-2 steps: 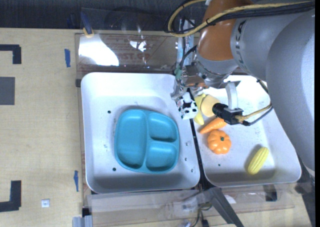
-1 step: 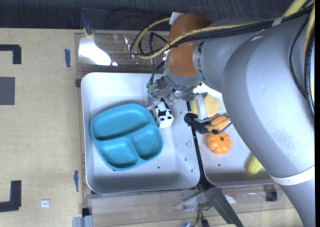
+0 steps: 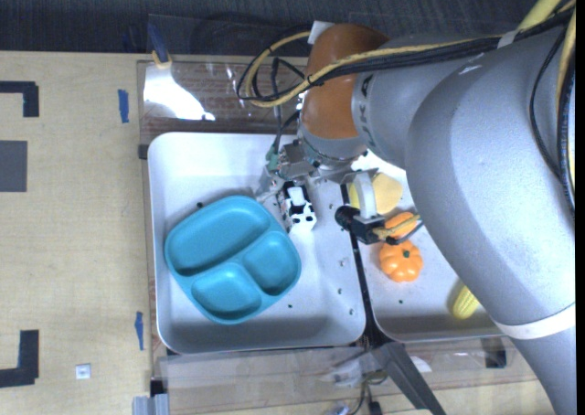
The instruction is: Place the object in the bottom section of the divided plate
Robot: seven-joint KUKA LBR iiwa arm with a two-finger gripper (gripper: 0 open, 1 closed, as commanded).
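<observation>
Gripper (image 3: 294, 196) sat low over the left bin (image 3: 174, 159), just off the plate's (image 3: 232, 258) upper-right rim. A small black-and-white object (image 3: 299, 207) showed at the fingertips, but the wrist covered the fingers from this angle, so I couldn't tell whether they were spread or clamped on it. It may have been pinched or just lying on the bin floor under the tool.

The plate lay tilted in the bin: one long section at upper left, two smaller ones along the lower right. I took the bottom section (image 3: 224, 294) to be the one nearest the lower edge of the view, well apart from the object.

My read on doing this step well:
- Confirm the grasp first: lift a little and check that the object comes up with it.
- Clear the plate rim before moving across; the object was right beside it and could snag.
- Travel down-left and stop over the centre of the bottom section, not over a divider.
- Release low so it doesn't bounce into the next section.

The right bin (image 3: 430, 317) held an orange pumpkin (image 3: 401, 261) and some yellow items (image 3: 463, 303), out of the path.
</observation>
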